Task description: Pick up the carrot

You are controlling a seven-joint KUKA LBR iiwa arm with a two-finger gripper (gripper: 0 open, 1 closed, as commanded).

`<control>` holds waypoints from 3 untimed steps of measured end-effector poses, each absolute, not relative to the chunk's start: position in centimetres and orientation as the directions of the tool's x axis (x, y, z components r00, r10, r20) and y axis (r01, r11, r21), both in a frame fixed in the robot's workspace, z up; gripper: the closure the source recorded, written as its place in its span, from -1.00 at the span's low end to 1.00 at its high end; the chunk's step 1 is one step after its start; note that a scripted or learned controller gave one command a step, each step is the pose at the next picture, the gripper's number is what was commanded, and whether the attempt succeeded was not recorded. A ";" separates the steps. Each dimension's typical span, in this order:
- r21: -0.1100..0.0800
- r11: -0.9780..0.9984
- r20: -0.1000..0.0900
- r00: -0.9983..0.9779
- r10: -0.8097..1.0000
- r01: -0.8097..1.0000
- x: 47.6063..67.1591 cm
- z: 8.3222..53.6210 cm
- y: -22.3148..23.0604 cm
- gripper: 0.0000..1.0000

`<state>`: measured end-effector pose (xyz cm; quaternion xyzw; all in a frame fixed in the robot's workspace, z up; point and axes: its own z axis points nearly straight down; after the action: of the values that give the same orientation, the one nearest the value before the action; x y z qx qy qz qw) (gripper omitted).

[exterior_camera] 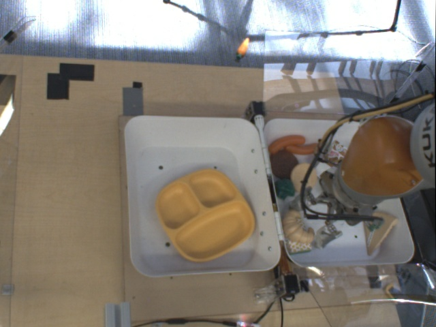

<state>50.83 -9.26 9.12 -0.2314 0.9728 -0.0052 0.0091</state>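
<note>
Two white bins sit side by side on a light wooden bench. The left bin holds a yellow plate with three sections. The plate lies flat in the middle of that bin and is turned a little. A thin white bar runs along the seam between the two bins.

The right bin is full of small play food. The carrot is at the far left corner of this bin. It is orange and lies on its side, with its tip pointing right. Just in front of it is a dark brown round thing. Next comes a pale round thing, then a small green thing by the bin's left wall. Nearer the front edge lies a tan ridged thing that looks like a shell or a little squash. A pale wedge-shaped piece sits near the front right corner.

The robot arm comes in from the right and hangs over the middle of the right bin. Its big orange band covers much of the bin. The claw points down below it, well apart from the carrot and close to the tan ridged thing. I cannot tell how the claw is set, because wires and metal parts hide it.
</note>
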 end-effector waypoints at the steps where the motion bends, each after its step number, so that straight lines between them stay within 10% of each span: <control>1: 0.002 0.968 -0.016 -0.967 0.252 0.252 60.2 9.0 -10.0 -1.00; 2: 0.004 0.969 -0.024 -0.969 0.245 0.245 60.5 10.4 -9.8 1.00; 3: 0.000 0.978 -0.017 -0.977 0.210 0.210 60.6 9.1 -8.8 1.00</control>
<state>60.59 -8.81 9.07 0.1058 0.9944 -0.0008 0.0083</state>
